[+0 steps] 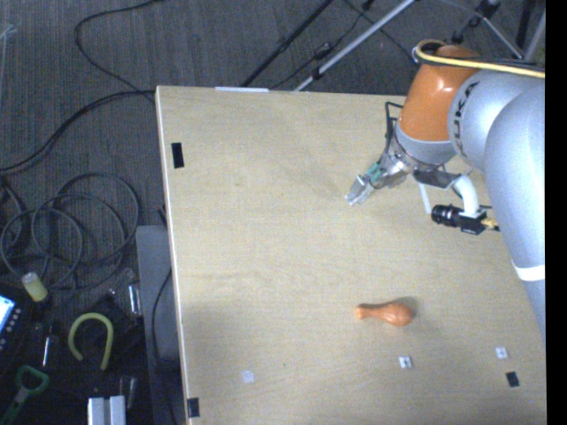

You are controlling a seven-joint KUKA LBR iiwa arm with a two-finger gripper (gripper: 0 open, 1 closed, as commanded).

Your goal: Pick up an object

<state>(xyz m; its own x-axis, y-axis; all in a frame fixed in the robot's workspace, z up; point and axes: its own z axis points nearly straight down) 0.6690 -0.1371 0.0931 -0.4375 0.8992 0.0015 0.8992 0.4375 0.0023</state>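
Gripper (359, 193) hangs over bare bench (266, 237), fingers slightly apart and holding nothing, well away from the orange object (387, 312) it should pick.

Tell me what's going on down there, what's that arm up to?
Gripper over bare bench, nothing between its fingers. Orange pear-shaped object lying apart, nearer the camera. Nothing between them.

A pale wooden bench (266, 237) is filling the middle of the view. An orange pear-shaped object (387, 312) is lying on it.
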